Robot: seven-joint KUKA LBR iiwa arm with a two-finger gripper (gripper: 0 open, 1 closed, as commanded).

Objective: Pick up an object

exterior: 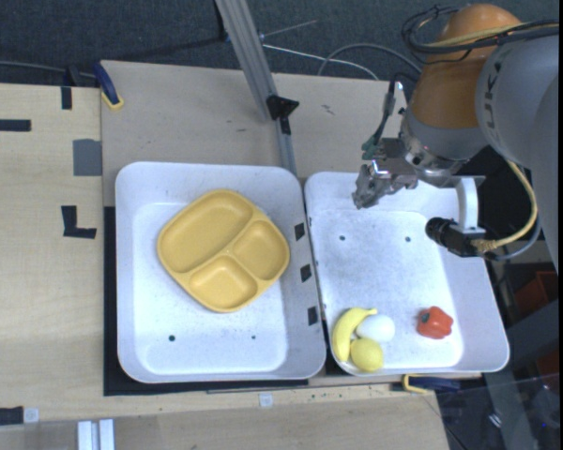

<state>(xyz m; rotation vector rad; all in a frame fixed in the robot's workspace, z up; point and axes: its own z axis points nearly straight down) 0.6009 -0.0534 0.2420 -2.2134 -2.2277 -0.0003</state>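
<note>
The grey arm reaches in from the right, its orange band sitting just above the wrist; the wrist bends down and to the left; the gripper hangs at its end, pointing downward; dark cables loop over the orange band and trail along the arm's side.

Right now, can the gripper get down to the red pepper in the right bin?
Probably yes. The gripper hangs over the far end of the right bin, and the red pepper sits alone near the front, apart from the banana, with bare floor between.
</note>
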